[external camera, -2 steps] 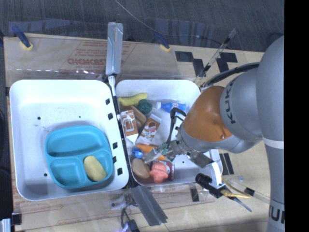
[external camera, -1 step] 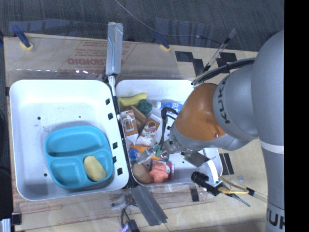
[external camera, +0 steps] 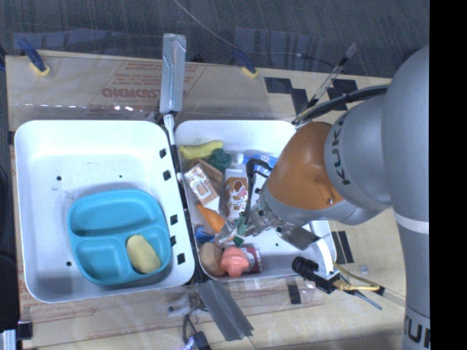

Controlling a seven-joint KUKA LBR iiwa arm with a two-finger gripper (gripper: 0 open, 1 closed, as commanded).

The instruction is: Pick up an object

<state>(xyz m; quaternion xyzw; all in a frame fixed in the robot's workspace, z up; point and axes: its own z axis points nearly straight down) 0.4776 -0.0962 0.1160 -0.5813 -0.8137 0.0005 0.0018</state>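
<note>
Here the arm (external camera: pixel 379 144) takes up the right side of the frame, its grey body and orange band bent down over the right bin (external camera: pixel 219 131), which sits at the middle of the frame on the tabletop (external camera: pixel 87 79). To its left is the left bin (external camera: pixel 44 152), and in the lower part of that bin lies a blue tray (external camera: pixel 109 228) with a yellow potato (external camera: pixel 144 254) in its lower right compartment.

The right bin is crowded. A yellow banana (external camera: pixel 202 150) lies near its upper edge, two snack packets (external camera: pixel 202 184) stand side by side below it, an orange carrot (external camera: pixel 212 218) lies slantwise under them, and a pink toy (external camera: pixel 233 261) rests at the bin's lower edge beside a brownish round thing I cannot name.

The claw (external camera: pixel 239 229) is low in the middle of this heap, just above the pink toy and near the carrot's tip. Whether it is apart or together I cannot tell, since the wrist hides most of it and the clutter blurs the rest, and nothing plainly shows between its tips.

I judge this to be the reaching and closing step, with no lift begun. The likely target is the carrot or whatever lies right under the tips. The next move calls for a firm close on one item alone, then a straight rise clear of the neighbours.
</note>
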